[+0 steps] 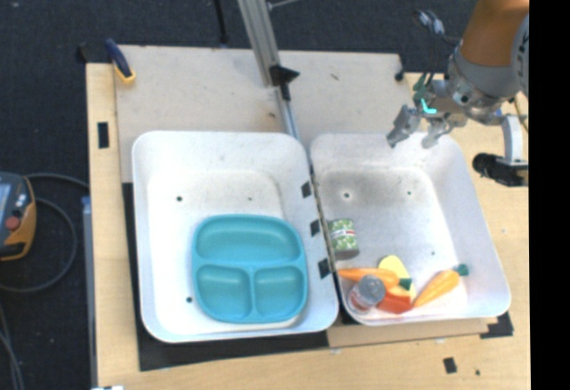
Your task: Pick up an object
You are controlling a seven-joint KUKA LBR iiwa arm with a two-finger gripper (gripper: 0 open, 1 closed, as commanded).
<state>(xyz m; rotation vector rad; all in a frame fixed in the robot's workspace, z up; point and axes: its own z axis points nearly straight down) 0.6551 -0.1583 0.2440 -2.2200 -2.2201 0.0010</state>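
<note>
- Two shallow white bins sit side by side on the bench: the left bin (160, 174) and the right bin (463, 201).
- A blue divided tray (249, 268) lies in the left bin, toward its near side.
- Against the right bin's near wall lies a small heap: an orange carrot (438, 288), a yellow piece (393, 270), a round grey-and-red thing (367, 291) and a red piece (396, 304), all touching or just beside one another.
- A small green-labelled packet (343, 237) lies near the right bin's left wall, just above the heap.
- At the right bin's far right corner the gripper (419, 132) hangs from the arm (490, 41), well apart from the heap.
- Its two fingers look spread, with nothing between them.
</note>
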